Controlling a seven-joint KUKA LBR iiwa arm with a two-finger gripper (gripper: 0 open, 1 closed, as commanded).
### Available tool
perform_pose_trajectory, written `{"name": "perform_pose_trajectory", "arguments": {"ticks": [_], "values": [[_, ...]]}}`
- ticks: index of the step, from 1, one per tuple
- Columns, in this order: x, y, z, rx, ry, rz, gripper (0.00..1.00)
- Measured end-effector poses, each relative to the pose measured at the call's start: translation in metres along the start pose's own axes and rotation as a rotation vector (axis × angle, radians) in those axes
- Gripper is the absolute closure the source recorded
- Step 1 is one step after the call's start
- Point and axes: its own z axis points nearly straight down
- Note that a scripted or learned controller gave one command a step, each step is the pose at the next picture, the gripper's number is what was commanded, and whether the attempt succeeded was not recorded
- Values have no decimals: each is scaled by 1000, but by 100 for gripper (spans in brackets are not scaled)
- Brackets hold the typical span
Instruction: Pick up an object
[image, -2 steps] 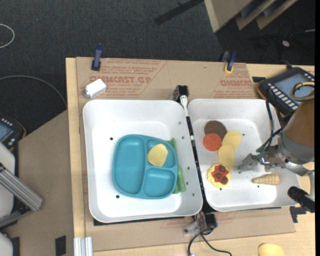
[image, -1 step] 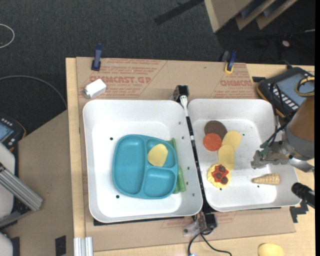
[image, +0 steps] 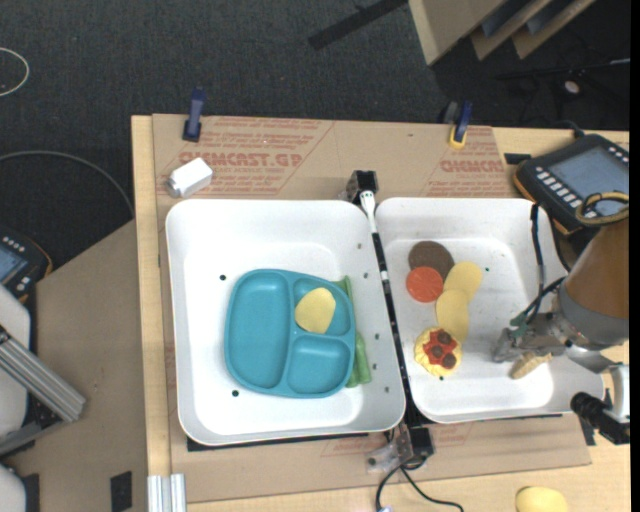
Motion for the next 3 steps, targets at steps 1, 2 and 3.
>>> {"name": "perform_pose_trajectory", "arguments": {"ticks": [1,2,3], "values": [[25,2,-263,-23,-8,-8,100],[85,0,-454,-28,-6,-10,100],[185,3,-454,-11,-1,-15,100]]}}
